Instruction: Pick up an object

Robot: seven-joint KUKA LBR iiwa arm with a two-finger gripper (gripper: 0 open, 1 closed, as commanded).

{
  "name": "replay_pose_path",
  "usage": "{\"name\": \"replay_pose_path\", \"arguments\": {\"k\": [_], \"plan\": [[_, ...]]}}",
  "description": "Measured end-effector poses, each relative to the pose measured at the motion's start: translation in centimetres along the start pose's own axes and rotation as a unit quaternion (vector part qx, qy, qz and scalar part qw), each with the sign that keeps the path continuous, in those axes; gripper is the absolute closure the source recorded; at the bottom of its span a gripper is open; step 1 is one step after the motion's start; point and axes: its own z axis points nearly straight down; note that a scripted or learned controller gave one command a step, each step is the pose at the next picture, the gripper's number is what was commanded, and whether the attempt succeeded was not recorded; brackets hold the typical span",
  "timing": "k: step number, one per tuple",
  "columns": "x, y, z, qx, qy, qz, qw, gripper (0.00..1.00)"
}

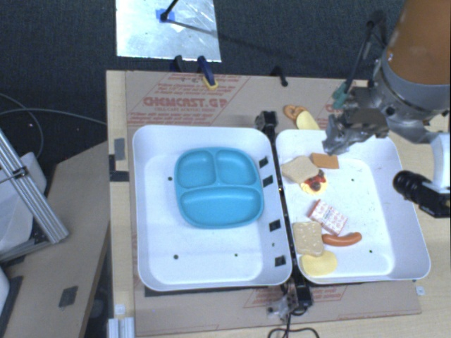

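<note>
White plastic bins side by side on the bench. Near edge first: right bin (405, 255), at its 7 o'clock corner a yellow cheese-like piece (320, 263) almost on the near rim, a cracker (307, 236) touching it on the far side. Toy sausage (342, 239) just beside the cracker at 3 o'clock. Red-and-white wrapped candy (328, 217) above the sausage, tilted. Open floor from 3 to 5 o'clock in this bin, nothing between the sausage and the right wall.

Mid bin: small red-yellow toy (314, 183) under a bread slice (299, 168), both close to the divider between the bins. Orange flat slice (325, 161) at 12 o'clock, just beside the bread, near the far rim.

Gripper (337, 144) hangs over the far rim of the right bin, right above the orange slice; can't tell finger opening or whether it has hold of anything. Arm fills the 1 o'clock corner.

Left bin (151, 259): blue divided plate (217, 188) in the centre, bare floor all round it.

Farther out, past the right bin's rim on the cardboard: a yellow banana-like toy (307, 121) and an orange piece (292, 111) touching it.
</note>
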Motion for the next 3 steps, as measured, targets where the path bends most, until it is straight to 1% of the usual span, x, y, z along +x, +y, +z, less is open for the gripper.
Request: {"name": "replay_pose_path", "arguments": {"k": [1,2,3], "plan": [[3.9,-0.3,8.5,0.011,-0.001,-0.004,0.9999,1.00],[2.7,-0.2,4.4,0.006,0.000,-0.003,1.0000,1.00],[4.4,1.8,-2.9,0.003,0.001,-0.004,1.0000,1.00]]}}
